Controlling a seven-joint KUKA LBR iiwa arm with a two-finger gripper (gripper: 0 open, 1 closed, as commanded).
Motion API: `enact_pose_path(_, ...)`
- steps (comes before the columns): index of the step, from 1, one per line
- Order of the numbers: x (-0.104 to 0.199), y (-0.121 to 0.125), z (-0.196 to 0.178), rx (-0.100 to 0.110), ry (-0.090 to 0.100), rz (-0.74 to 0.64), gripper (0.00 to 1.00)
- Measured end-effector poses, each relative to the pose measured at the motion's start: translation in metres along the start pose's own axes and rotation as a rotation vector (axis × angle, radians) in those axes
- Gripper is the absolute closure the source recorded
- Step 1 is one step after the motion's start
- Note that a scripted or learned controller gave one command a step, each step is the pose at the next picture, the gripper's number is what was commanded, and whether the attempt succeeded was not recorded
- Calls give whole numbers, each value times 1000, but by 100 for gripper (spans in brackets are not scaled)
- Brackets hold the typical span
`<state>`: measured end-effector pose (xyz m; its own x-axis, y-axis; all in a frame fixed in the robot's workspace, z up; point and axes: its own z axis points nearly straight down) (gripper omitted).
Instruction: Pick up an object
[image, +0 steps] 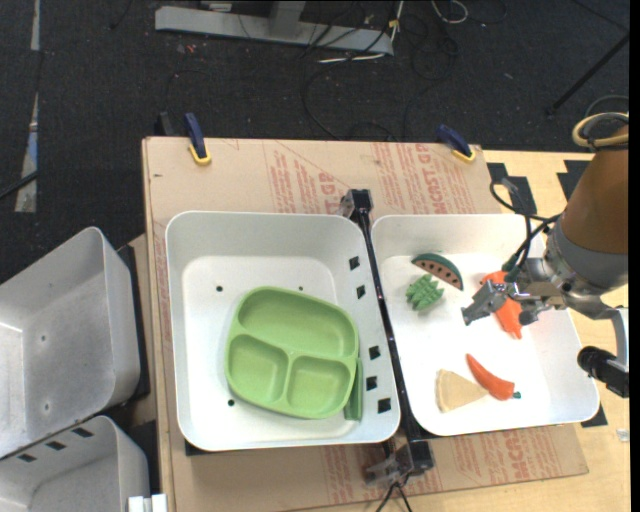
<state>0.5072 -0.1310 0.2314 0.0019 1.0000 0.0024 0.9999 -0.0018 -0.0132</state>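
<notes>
My gripper (503, 304) hangs over the middle of the right bin (560, 405), reaching in from the right. An orange carrot-like toy (509, 318) sits between its dark fingers (478, 308), and the gripper is shut on it. Around it in the same bin lie a watermelon slice (440, 268), a green leafy toy (424, 293), a red chili pepper (491, 377) and a tan wedge (458, 391). The chili and wedge lie nearer the front, below the gripper.
The left bin (190, 300) holds a green divided plate (292, 352). A black divider (378, 320) runs between the two bins. Grey tubs (60, 330) stand off the bench to the left. The arm's body (600, 225) covers the right bin's far right side.
</notes>
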Motion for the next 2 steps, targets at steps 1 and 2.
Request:
enact_pose_path(1,0,3,-6,-13,-2,-3,0)
enact_pose_path(2,7,-3,41,-8,-1,-1,0)
